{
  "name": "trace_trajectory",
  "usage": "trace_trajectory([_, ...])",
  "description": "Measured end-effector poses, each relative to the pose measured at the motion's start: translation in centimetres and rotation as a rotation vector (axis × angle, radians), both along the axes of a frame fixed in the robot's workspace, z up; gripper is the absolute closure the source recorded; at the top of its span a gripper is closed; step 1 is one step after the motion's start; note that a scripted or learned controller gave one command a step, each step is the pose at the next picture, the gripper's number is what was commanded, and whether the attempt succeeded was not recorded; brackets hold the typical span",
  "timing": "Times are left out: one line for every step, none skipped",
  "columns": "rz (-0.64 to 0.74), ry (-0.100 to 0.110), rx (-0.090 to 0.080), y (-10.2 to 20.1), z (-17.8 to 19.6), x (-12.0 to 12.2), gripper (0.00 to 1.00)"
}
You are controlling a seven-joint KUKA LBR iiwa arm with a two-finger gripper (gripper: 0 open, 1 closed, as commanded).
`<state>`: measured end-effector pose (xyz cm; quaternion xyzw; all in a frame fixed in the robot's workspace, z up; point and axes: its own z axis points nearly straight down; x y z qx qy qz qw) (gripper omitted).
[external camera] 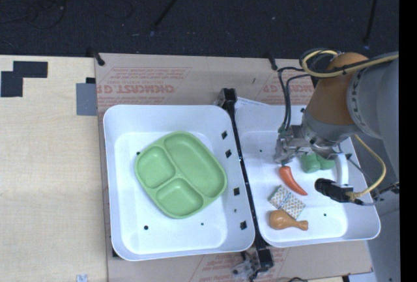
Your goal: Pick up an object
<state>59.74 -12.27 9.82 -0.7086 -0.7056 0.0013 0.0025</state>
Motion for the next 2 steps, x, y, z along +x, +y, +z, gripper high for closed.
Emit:
trace_trajectory([-0.002, -0.008, -0.002, -0.5, 6.2, -0.4, 1.00])
trace_trajectory([-0.001, -0.008, -0.003, -1.4, 10.9, 0.2, 1.00])
